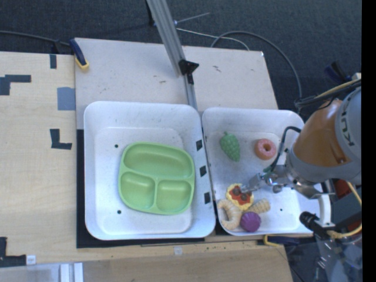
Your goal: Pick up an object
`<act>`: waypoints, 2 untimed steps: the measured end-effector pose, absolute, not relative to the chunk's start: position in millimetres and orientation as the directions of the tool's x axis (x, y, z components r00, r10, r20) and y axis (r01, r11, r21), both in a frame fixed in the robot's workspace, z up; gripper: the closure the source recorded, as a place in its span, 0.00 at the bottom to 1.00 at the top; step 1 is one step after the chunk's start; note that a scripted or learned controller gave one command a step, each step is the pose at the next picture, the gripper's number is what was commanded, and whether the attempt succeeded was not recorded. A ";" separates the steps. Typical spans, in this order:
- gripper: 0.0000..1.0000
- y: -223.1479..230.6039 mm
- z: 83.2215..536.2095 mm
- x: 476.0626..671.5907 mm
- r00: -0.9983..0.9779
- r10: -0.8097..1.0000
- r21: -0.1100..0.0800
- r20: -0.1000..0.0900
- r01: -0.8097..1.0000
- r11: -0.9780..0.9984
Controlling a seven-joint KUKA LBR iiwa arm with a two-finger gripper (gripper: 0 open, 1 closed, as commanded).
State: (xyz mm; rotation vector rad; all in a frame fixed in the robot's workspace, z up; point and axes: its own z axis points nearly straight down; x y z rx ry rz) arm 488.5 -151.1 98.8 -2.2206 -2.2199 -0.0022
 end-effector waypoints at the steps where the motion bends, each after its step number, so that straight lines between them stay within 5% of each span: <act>1: 1.00 -151.4 111.4 489.5 -0.002 1.000 0.003 0.001 1.000 0.002; 2: 1.00 -144.9 168.2 498.0 -0.003 1.000 0.004 -0.001 1.000 0.003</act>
